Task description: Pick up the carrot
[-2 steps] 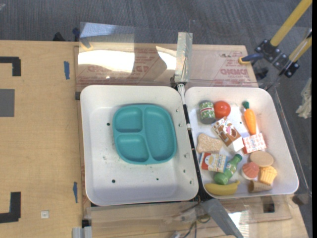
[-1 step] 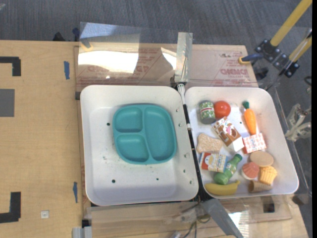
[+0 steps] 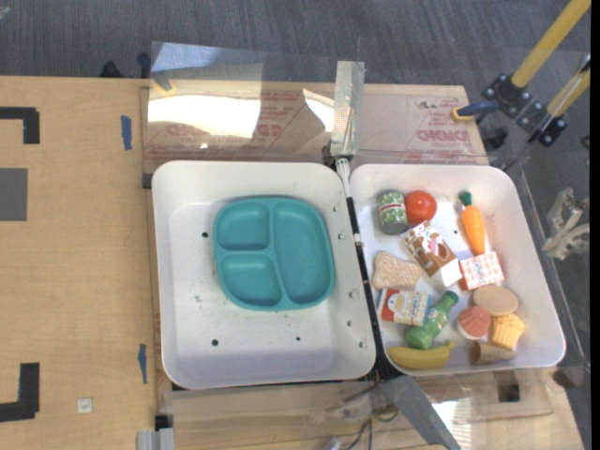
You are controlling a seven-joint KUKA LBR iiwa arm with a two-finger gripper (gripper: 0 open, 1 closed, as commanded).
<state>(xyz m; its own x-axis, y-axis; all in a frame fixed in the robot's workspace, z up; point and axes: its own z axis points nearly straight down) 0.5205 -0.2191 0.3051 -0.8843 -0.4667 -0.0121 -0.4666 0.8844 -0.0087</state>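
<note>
Camera view from above shows the carrot (image 3: 473,229) in the right bin (image 3: 538,251), in that bin's upper right part and near its right wall. It lies flat, orange, with its green top toward the upper edge of the frame and its tip pointing down the frame. Nothing touches it from above and it lies in plain sight.

Just left of the carrot sits a red tomato (image 3: 421,204), and left of that a green can (image 3: 391,211). Below the carrot's tip, touching or nearly so, lies a white and red carton (image 3: 482,271); a brown snack packet (image 3: 430,249) lies tilted between the tomato and the carton. Lower in the bin are a slice of bread (image 3: 395,272), a green bottle (image 3: 434,314), a banana (image 3: 420,355) along the bottom wall, a tan round biscuit (image 3: 494,299) and a yellow corn cob (image 3: 507,330) in the lower right corner.

The left bin (image 3: 173,270), in the middle of the frame, holds a teal divided plate (image 3: 275,251), well apart from the carrot. Yellow bars (image 3: 558,28) cross the upper right corner of the frame
</note>
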